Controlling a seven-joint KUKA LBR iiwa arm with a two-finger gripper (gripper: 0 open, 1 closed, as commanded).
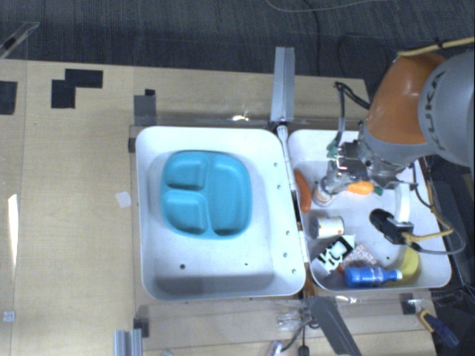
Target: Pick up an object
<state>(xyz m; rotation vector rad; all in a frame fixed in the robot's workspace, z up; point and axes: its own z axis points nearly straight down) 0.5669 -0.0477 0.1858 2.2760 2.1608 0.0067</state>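
My gripper (329, 185) hangs low over the upper left part of the right bin (438, 277), reaching in from the right. Just left of it an orange sausage-shaped thing (300, 190) lies along the bin's left wall. A small orange piece (361, 188) sits just right of the gripper. A pale round thing (321, 196) shows right at the gripper's tip; whether it is held is unclear. Below the gripper lies a cream cup (327, 225) on its side.
Further toward the front of the right bin are a black-and-white block (335, 253), a blue bottle (370, 276) and a yellow banana (409, 262). The left bin (148, 273) holds a blue divided plate (205, 193). A metal post (283, 87) stands behind the bins.
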